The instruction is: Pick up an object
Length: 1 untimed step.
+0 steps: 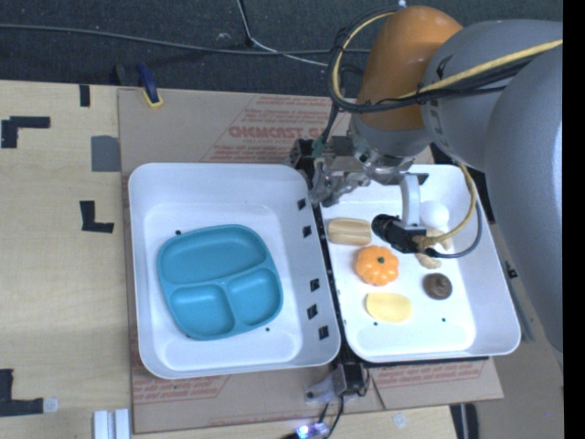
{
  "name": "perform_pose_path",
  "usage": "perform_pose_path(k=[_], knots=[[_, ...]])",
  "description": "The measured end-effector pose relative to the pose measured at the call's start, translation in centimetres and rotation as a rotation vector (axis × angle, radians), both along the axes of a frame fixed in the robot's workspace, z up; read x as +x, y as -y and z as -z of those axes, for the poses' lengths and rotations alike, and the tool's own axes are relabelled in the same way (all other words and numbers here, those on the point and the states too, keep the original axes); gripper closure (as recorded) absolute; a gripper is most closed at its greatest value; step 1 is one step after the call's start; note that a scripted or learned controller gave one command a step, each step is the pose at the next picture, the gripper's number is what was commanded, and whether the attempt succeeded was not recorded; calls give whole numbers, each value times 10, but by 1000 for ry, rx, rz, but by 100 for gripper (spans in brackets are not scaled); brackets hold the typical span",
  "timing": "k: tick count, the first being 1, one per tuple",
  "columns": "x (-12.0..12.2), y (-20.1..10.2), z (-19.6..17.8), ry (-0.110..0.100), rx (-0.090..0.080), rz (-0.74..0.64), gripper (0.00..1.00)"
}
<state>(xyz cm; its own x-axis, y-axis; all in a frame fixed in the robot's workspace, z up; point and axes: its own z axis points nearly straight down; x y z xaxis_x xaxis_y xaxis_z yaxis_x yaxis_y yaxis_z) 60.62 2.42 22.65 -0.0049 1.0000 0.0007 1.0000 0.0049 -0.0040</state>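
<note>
Cardboard covers the surface [183,126] under two white bins. At center right of the frame, the right bin [494,327] holds an orange pumpkin [377,265], a tan roll [349,231], a yellow disc [388,306] and a brown piece [439,286]. Just above the roll hangs the end effector [331,179]; its opening cannot be told. The left bin [146,186] holds a blue tray [219,279].
</note>
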Motion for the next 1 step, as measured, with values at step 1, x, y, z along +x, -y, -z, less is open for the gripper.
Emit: perform_pose_path(k=[1], knots=[[-14,-50,-4,1,0,-1,100]])
